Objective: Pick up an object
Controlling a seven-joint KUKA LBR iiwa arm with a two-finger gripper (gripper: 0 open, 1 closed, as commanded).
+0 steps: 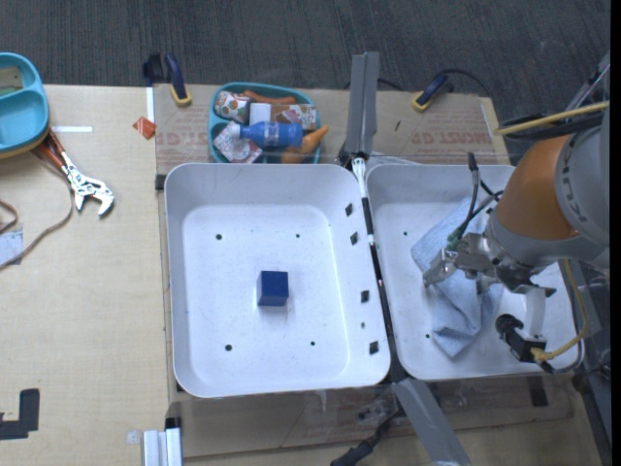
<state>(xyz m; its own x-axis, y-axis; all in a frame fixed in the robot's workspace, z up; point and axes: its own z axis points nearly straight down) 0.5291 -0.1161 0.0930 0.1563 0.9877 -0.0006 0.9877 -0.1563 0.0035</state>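
Note:
A small blue cube [274,288] sits alone near the middle of the left bin [194,260]. A crumpled pale blue cloth [456,304] lies in the right bin [408,348], spreading from its middle toward the front. My gripper [444,268] hangs low over the upper part of the cloth, seemingly touching it. The grey wrist and orange band [539,197] lean in from the right and hide part of the cloth. Nothing is seen lifted off the bin floor.
Behind the left bin stands a teal bowl [264,124] filled with several small items. A wrench [87,190] and a teal tray [15,100] lie on the wooden bench at the left. Clamps [175,81] hold the back edge, and cables run by the arm at the right.

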